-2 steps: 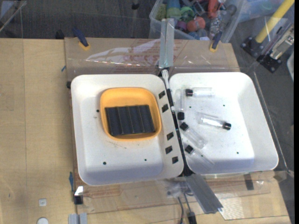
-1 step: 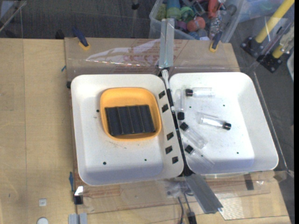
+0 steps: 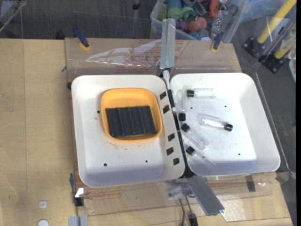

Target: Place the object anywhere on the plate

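An orange square plate (image 3: 129, 94) lies in the middle of the left white bin (image 3: 94, 164). A black ribbed rectangular block (image 3: 130, 121) rests flat on the plate and covers most of its floor. In the right white bin (image 3: 244, 140) lie three clear vials with black caps: one at the back (image 3: 200, 93), one in the middle (image 3: 215, 124), and one nearer the divider (image 3: 194, 138). A loose black cap (image 3: 181, 117) sits close to the divider.
Black tabs (image 3: 170, 136) line the ridge between the two bins. A metal bar (image 3: 167, 44) stands behind that ridge. A clear tub of coloured toys (image 3: 202, 6) sits beyond the bench at the back. Bare wooden benchtop (image 3: 33, 126) spreads to the left.
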Action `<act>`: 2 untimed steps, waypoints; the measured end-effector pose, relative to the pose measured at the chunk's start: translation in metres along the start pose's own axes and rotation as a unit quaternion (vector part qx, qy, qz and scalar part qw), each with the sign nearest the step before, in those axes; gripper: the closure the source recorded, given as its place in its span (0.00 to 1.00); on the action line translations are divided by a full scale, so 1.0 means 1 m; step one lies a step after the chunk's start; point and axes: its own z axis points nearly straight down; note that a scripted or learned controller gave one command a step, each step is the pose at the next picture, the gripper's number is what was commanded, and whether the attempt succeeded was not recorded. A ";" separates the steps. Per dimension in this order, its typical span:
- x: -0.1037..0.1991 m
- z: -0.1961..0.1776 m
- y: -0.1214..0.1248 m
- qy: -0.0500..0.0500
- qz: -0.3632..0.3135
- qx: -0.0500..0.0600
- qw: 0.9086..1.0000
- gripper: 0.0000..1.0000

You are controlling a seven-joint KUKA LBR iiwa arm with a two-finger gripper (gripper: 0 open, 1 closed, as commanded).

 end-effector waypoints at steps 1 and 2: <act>-0.006 0.000 0.001 -0.002 -0.114 0.000 0.994 1.00; -0.013 0.000 0.001 -0.002 -0.293 0.000 0.956 1.00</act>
